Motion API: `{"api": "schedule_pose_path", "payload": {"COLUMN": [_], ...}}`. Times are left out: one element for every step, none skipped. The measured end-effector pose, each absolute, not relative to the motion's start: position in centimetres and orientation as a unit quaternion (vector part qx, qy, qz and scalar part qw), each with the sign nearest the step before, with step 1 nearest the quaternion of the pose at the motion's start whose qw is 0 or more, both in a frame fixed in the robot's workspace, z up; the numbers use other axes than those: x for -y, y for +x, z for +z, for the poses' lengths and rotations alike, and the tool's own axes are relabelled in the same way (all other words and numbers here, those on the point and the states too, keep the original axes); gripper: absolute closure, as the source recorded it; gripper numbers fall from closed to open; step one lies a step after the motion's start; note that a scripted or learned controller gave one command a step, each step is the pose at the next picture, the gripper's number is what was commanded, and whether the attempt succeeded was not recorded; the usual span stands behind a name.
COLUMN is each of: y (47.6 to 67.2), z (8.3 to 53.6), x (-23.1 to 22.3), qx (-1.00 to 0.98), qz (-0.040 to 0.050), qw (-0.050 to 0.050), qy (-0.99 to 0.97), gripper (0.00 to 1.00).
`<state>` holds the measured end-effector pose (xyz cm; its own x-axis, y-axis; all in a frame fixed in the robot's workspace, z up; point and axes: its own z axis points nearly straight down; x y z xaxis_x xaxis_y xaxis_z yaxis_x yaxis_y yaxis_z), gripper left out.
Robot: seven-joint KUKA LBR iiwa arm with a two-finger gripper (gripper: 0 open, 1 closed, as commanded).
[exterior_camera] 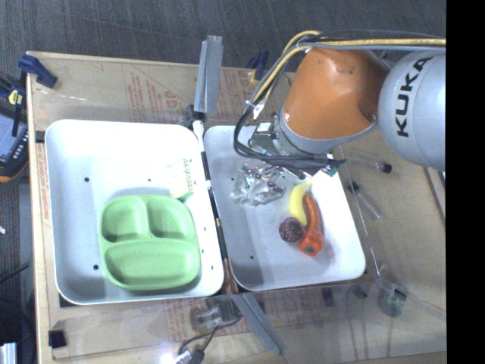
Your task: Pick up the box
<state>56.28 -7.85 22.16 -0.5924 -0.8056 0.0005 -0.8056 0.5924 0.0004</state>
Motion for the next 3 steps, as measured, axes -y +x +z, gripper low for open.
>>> {"api": "schedule_pose_path", "payload": {"y": [55.2,55.3,55.4], "z": [21.9,22.9,23.9], "x": [5.1,5.1,5.0], "qx": [0.709,0.708,0.707], "qz": [-0.0004,-0.0004,-0.0004], "qw": [0.001,0.001,0.001], "qy": [0.705,0.706,0.707], "gripper": [1.0,1.0,1.0]}}
